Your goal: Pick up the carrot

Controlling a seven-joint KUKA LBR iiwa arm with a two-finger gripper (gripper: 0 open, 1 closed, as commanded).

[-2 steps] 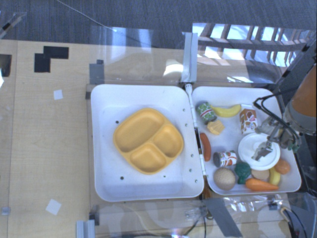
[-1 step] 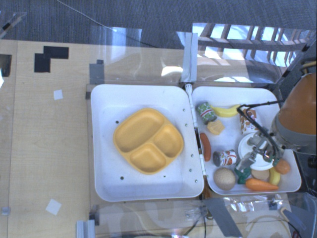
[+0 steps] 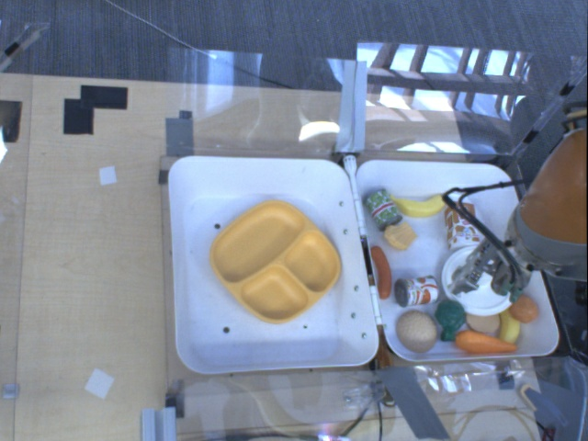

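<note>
The carrot is orange and tapered. It lies flat along the front wall of the right bin, near its front right corner. My gripper hangs over the right half of that bin, above a white round cup, a short way behind the carrot. The grey wrist with its orange band comes in from the right edge. Nothing shows between the gripper and the carrot but a green broccoli and a pale lump.
The right bin is crowded: a banana, a green can, a cheese wedge, a red sausage, a small can, a beige ball and an orange fruit. A yellow divided plate sits in the left bin.
</note>
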